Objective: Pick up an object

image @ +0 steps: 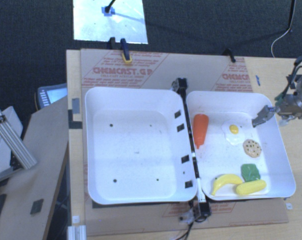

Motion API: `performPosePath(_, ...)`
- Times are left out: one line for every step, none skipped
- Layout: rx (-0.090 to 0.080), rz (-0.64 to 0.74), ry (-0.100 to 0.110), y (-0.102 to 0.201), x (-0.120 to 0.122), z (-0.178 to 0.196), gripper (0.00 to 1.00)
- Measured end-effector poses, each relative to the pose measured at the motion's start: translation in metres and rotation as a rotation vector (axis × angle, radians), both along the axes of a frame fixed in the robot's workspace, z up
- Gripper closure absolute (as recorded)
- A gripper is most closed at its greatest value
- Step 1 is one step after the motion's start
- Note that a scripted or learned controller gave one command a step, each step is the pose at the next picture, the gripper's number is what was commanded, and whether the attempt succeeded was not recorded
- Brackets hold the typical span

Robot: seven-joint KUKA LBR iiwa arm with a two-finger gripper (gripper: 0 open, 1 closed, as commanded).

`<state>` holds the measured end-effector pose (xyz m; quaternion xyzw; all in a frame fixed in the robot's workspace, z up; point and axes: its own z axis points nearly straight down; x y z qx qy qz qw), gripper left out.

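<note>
Bench with two white bins; left bin [133,149] bare. Right bin [278,154] holds carrot [200,129], fried egg [233,133], cookie [252,147], green piece [250,171], banana [225,181], yellow corn [251,186]. Gripper [263,115] hovers at the far right rim, nothing between its fingers; can't tell how wide they're open. Egg lies nearest, just left, apart.

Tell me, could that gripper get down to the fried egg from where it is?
Probably yes. The gripper hovers at the right bin's far right edge, and the fried egg lies close by in the open, apart from the cookie and carrot.

High slanted view, both bins [141,96], seemingly near
</note>
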<state>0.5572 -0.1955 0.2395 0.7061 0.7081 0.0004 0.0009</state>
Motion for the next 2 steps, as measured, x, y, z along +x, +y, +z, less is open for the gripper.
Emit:
performPosePath(-0.004,0.008,-0.018,0.0425,0.0998,0.1032,0.0)
performPosePath(-0.003,0.006,-0.006,0.0389,0.0963,0.1084,1.0)
